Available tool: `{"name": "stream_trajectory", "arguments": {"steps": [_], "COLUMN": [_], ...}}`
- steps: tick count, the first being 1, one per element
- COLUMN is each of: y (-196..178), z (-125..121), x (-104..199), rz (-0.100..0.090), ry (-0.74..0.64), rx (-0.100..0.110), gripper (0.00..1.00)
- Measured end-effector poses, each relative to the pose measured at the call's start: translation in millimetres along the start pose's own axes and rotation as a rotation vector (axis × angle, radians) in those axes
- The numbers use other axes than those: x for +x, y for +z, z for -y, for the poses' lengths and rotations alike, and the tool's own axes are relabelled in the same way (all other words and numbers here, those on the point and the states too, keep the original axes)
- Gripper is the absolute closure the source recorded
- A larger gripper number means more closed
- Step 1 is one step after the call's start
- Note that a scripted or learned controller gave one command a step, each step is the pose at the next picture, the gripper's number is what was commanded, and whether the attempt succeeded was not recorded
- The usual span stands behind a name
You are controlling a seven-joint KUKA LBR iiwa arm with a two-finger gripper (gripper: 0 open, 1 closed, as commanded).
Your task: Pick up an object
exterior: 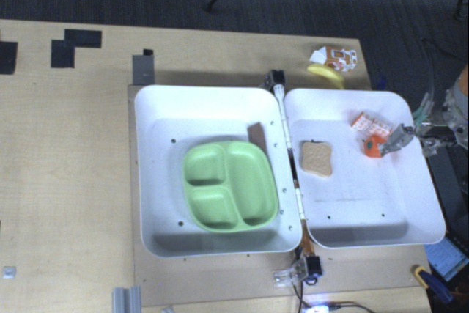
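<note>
Camera view: wooden bench point(66, 179) carrying two shallow white bins side by side.

Left bin point(157, 157): holds a green divided plate point(229, 185) with three compartments, lying flat and a little askew near the bin's middle. A small brown piece point(256, 133) sits just beyond the plate's far right corner, close to the wall shared with the other bin.

Right bin point(410, 216): holds a tan slice of bread point(316, 158) lying flat toward its left side, near the dividing wall. Well apart from it, toward the far right, lies a small orange-and-white packet point(365, 124), with a small orange-red object point(372, 149) just in front of it.

Arm: reaches in from the right over the right bin's right rim. Gripper point(399, 137) sits low, just beside the orange-red object, its tip pointing at it. Cannot tell whether the tool is wide, narrow or holding anything; contact with the object is also not resolvable.

Outside the bins, on the bench beyond the right bin's far edge: a yellow banana-like item point(323, 72) touching a small white-and-orange packet point(335, 57).
</note>
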State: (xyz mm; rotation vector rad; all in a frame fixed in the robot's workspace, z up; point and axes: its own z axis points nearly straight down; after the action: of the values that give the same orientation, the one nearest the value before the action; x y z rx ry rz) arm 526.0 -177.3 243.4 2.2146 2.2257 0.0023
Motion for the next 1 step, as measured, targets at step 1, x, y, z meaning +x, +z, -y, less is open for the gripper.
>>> {"name": "stream_trajectory", "arguments": {"steps": [1], "y": [148.6], "z": [-47.8], "x": [-23.3], "rz": [0.0], "ry": [0.001], "rx": [-0.001], "gripper": [0.0]}}
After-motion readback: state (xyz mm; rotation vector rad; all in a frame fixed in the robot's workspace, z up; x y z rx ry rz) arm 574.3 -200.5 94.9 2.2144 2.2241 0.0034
